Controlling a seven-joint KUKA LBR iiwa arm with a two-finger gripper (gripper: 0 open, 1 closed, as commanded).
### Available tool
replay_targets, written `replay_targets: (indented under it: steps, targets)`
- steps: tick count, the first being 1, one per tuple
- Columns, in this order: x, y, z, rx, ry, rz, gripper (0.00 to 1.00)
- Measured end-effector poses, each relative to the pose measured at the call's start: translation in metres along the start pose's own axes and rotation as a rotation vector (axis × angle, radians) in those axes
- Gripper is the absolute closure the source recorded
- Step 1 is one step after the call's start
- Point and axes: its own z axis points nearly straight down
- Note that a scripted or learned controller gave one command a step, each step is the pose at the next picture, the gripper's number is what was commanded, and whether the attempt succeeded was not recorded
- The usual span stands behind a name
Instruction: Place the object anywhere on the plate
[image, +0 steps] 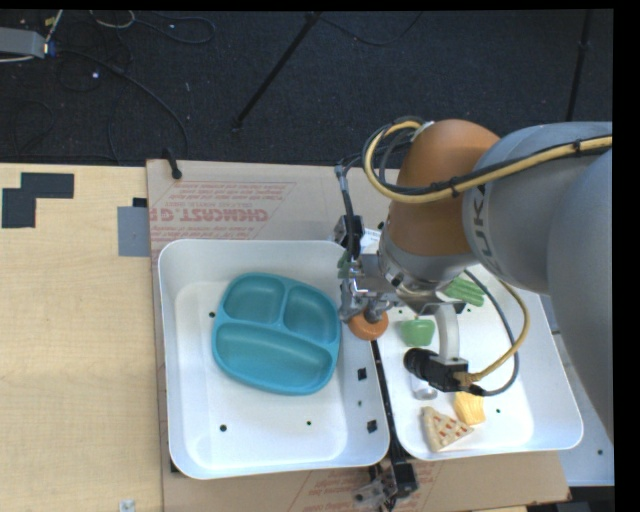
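A teal divided plate (272, 340) lies in the left white bin (190, 420), slightly right of its middle. My gripper (362, 312) hangs over the rims where the two bins meet, just past the plate's right edge. A small round orange object (369, 325) sits at the fingertips, and the fingers look shut on it. The orange-banded wrist and grey arm cover the back of the right bin (555, 420).
In the right bin lie a green piece (418, 331), a second green piece (466, 293) partly under the arm, a yellow block (470, 409) and a pale wedge-shaped slice (444, 429). Cardboard lines the bench under both bins.
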Motion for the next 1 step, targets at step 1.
replay_targets:
  steps: [1]
  targets:
    - [0.0505,-0.0110,-0.0142,-0.004,0.000,-0.001,1.00]
